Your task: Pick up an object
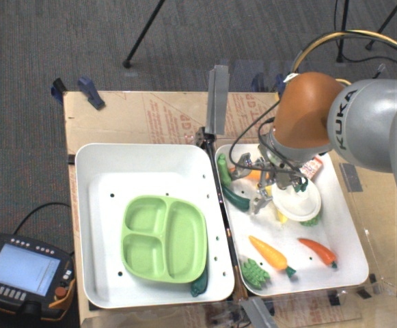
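Camera view: tool (269, 195) low in right bin (352, 241), beside white bowl (298, 201); finger state cannot tell. Toy carrot (271, 253) lies apart, near front: light, rigid, slick plastic; grip across thick middle.

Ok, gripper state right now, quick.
Gripper: cannot be told; it is low in the right bin, beside the white bowl.

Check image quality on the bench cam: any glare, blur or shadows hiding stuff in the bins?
Camera view: lighting even, shadows soft; the white right-hand bin looks bright but its toys stay readable; mild softness overall, no motion blur; the grey arm's two-finger gripper is small and cluttered; the green divided plate is clear.
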